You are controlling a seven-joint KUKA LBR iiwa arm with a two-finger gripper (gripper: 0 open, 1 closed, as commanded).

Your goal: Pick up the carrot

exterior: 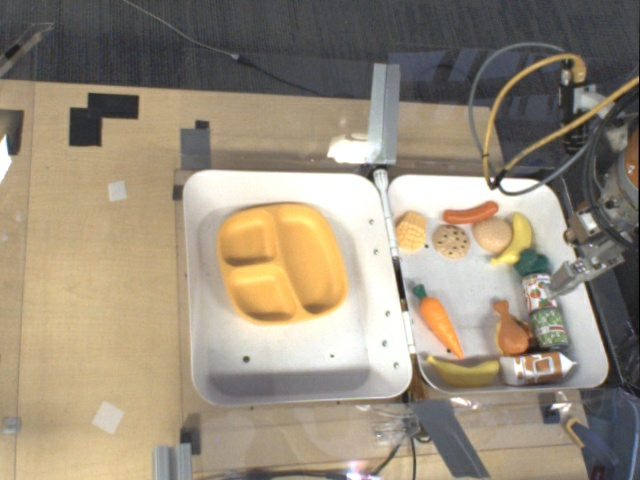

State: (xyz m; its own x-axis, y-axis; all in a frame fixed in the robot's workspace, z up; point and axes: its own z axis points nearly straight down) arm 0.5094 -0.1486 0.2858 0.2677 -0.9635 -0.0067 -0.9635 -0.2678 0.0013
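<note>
Orange carrot [439, 322] lies flat in the right bin [470, 263], lower left part, near the divider between the bins. Its long axis runs diagonal: green top points up-left toward the divider, tapered tip points down-right toward a yellow banana [463, 370] lying along the bin's front edge, tip just about touching it. Arm comes in from the right edge, wrist over the bin's right rim, yellow and black cables looping above it. Pincer [577, 271] hangs at the right wall of the bin, close to a small bottle [546, 318]; its metal fingers look slightly parted with nothing between them, well apart from the carrot. Right bin also holds a corn cob [410, 231], a cookie [451, 240], a red sausage [470, 212], a tan bun-like piece [491, 234], a second banana [518, 240] with a dark green item [533, 262] beside it, a brown drumstick [510, 329] and a small carton [537, 367] in the front right corner. Left bin [210, 298] holds a yellow divided tray [282, 261] with three compartments, sitting slightly rotated. Both bins rest on the wooden bench [90, 298].
</note>
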